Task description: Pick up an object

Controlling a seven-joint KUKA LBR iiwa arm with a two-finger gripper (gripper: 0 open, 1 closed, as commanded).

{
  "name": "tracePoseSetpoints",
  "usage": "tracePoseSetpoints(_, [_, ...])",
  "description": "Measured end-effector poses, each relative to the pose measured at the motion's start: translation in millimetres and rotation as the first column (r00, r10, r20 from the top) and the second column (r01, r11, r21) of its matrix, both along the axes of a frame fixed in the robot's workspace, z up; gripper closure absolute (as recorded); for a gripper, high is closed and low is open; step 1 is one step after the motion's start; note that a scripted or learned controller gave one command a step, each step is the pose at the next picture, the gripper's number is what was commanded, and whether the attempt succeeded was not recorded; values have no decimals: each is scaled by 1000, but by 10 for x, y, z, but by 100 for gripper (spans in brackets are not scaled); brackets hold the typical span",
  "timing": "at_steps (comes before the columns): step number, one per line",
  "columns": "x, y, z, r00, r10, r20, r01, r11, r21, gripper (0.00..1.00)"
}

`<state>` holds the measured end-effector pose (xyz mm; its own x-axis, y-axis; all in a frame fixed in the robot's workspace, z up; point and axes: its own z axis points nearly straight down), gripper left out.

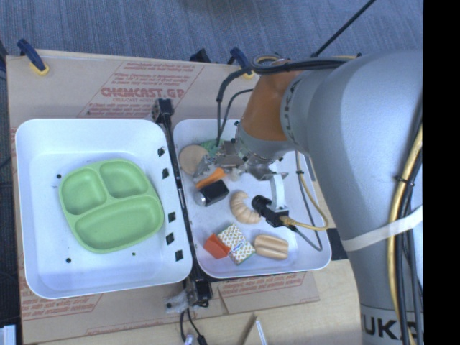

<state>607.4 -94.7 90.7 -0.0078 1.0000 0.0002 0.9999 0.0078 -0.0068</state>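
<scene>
— So, where is the gripper (215,172) working?

— Low in the right bin (316,254), near its far-left corner, with the grey arm (345,121) reaching in over the bin's right edge. Its tip sits over a cluster of things: an orange piece (210,177), a dark block (213,193) just below it, a round tan disc (191,159) against the left wall, and something green (211,147) behind.

— Open or closed on anything?

— I cannot tell. The wrist hides the tip, so whether the orange piece is held or merely beside it is unclear.

— What could go wrong?

— The cluster is tight. Coming down there, the gripper may land on two things at once, nudge the dark block aside, or pinch the orange piece by an edge so that it slips on the lift. The left wall is close too, and it could jam the tan disc against it.

— And the rest of that bin?

— A croissant-shaped piece (245,208) lies near the middle. Along the near edge sit a red block (215,246), a patterned box (238,243) touching it, and a bread roll (271,246) just beside. Those stand freer and look like easier picks, I would judge.

— The left bin (32,214)?

— It holds a green divided plate (111,204) with three compartments, lying flat in the middle, nothing on it.
</scene>
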Motion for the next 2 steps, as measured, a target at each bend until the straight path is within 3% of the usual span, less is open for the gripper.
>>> tracePoseSetpoints(1, [3,-5,107,1000,3,-2,-3,1000,0,100])
tracePoseSetpoints(2, [390,419,1245,1000,-1,6,1,1000,0,100])
